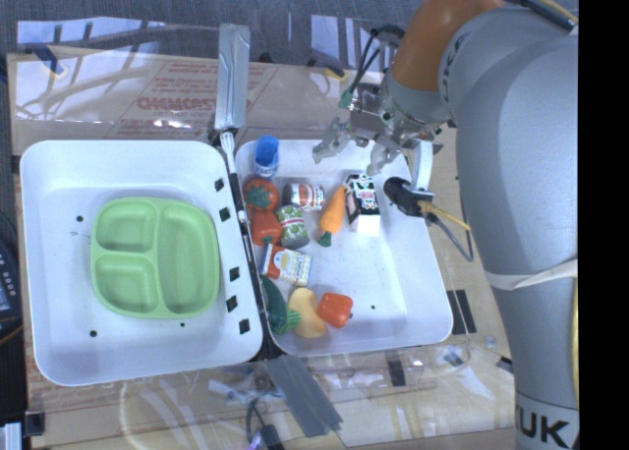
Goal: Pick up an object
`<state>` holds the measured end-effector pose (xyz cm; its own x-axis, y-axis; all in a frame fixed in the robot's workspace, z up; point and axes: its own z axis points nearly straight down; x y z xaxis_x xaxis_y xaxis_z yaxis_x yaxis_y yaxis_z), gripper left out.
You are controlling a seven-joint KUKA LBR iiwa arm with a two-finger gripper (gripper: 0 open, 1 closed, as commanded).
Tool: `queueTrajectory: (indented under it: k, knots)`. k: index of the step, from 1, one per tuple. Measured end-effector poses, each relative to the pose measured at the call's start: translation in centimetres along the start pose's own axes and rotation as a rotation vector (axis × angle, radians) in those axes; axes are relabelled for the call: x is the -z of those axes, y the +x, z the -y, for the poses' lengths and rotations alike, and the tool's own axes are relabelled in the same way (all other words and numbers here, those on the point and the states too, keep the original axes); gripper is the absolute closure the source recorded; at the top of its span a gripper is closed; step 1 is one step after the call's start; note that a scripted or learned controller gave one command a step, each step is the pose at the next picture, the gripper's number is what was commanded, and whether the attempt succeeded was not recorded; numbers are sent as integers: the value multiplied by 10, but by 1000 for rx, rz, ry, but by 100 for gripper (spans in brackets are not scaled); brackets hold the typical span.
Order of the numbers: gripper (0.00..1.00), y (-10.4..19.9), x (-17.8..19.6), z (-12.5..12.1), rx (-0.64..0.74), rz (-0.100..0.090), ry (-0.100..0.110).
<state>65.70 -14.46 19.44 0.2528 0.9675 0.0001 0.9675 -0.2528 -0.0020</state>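
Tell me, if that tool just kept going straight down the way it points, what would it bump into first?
Probably the carrot or the small black-and-white carton lying just below the tool in the right bin; depth is hard to judge from this slanted view.

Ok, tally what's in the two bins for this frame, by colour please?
Left bin:
Green tray: 1

Right bin:
Blue-capped bottle: 1
Red/orange pieces: 4 (tomato, red piece, carrot, orange pepper)
Yellow piece: 1
Dark green piece: 1
Printed cans: 2
Cartons: 2 (black-and-white, orange-and-white)

Total: 12
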Motion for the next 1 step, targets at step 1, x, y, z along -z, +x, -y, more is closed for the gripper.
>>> queueTrajectory:
  k: [1]
  knots:
    - [0, 36, -103, 10, 49, 1, 2]
